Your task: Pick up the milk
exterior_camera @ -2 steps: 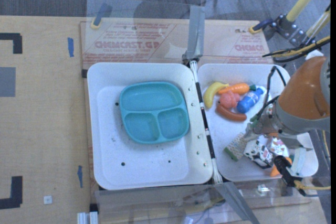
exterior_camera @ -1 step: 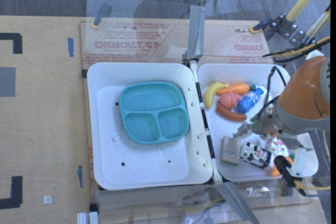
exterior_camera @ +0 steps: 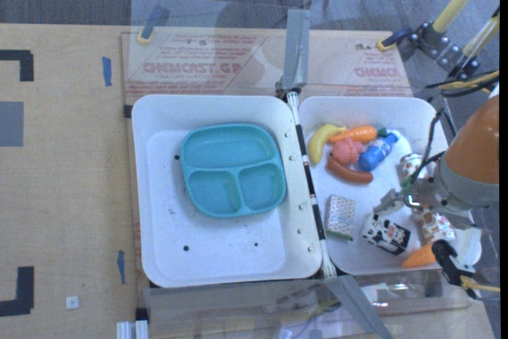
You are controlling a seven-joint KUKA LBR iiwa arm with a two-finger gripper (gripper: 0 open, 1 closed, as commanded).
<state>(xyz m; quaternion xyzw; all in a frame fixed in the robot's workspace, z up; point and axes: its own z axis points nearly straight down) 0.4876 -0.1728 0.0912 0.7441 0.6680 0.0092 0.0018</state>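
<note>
Camera view: milk (exterior_camera: 386,234) lies in right bin (exterior_camera: 349,109), near front edge, beside checkered box (exterior_camera: 341,214). End effector (exterior_camera: 406,201) just above-right of milk; can't tell its state.

Small milk carton (exterior_camera: 386,234), white with black cow-like patches, down on its side.

Lying in the right-hand bin (exterior_camera: 349,109), toward the near edge, tilted at a slant to the bin's walls. Just right of a speckled white packet (exterior_camera: 341,215), just left of an orange piece (exterior_camera: 419,256), below the sausage (exterior_camera: 350,171) and blue bottle (exterior_camera: 376,152).
</note>
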